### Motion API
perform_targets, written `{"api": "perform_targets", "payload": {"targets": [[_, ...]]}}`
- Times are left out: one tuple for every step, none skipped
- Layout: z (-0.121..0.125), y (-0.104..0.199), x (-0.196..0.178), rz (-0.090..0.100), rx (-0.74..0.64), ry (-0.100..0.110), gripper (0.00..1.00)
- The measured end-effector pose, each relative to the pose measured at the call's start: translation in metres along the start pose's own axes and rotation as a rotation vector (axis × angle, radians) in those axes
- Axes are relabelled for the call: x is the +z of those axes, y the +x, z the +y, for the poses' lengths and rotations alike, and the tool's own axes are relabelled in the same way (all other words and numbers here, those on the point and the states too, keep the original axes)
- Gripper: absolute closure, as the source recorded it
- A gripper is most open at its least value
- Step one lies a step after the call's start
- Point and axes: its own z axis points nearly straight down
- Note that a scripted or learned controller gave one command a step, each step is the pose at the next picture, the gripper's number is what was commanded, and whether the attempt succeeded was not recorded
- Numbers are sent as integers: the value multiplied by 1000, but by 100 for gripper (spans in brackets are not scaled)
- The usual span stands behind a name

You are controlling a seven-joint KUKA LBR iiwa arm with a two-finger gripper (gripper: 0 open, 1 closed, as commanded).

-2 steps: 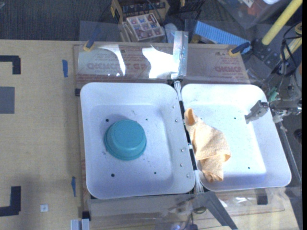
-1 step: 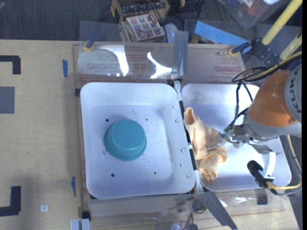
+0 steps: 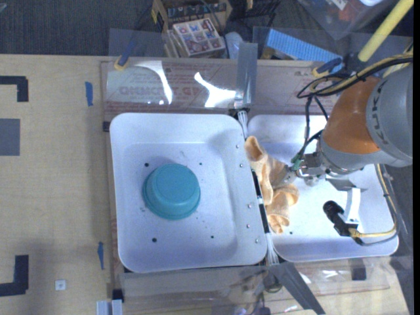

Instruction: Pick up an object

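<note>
A crumpled tan cloth-like thing (image 3: 272,186) lies along the left wall of the right bin (image 3: 374,241), partly draped over the divider between the bins. My gripper (image 3: 300,168) hangs low in the right bin, just right of the cloth's upper part and close to touching it. Nothing can be seen held in it. A round teal bowl (image 3: 172,190) sits upside down in the middle of the left bin (image 3: 131,143), well away from the gripper.
The grey arm with its orange band (image 3: 351,120) comes in from the right above the right bin's back half. Cables and a yellow pole (image 3: 387,21) run over the back right. Boxes and clutter stand behind the bins.
</note>
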Motion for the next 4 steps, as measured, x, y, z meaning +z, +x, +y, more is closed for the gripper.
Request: {"api": "perform_targets", "payload": {"targets": [[12,1,0,-1,-112,1,0],[13,0,-11,1,-108,-5,100],[13,0,-11,2,-108,-5,0],[13,0,-11,2,-108,-5,0]]}}
